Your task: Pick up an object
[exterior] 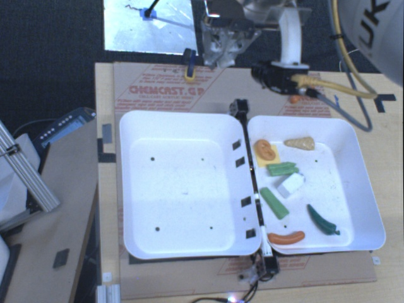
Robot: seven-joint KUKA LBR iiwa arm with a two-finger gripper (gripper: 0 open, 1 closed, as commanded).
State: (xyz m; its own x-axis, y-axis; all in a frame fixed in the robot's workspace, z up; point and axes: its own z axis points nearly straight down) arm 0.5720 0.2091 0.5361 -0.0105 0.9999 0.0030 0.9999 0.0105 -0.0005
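1. Left bin (136, 131), left-centre of the frame: a shallow white tray. I see nothing in it to grasp, so my pick belongs elsewhere.
2. My gripper (218, 52), upper centre of the frame: it hangs above the brown board (164, 88) behind the bins, well apart from every object. At this angle I cannot tell whether it is released or clenched; nothing shows in its grip.
3. Right bin (369, 188), right-centre of the frame, holds the candidates, all small toy foods:
   - the orange-red sausage (286, 237) at the lower edge, near the front wall;
   - the orange round piece (264, 149) on a yellow slice, close to the divider;
   - the light green bar (274, 202) lying at a slant;
   - the ridged green piece (281, 168), just beside the white block (291, 185);
   - the tan piece (300, 143) at the upper edge;
   - the dark green pepper (322, 220) toward the lower right.
4. Step in hand, as I judge it: approach, not yet begun.
5. Advice: I would favour the dark green pepper, since it has free floor on both sides. Descend vertically, span its narrow width, and avoid pieces crowding the walls or each other.
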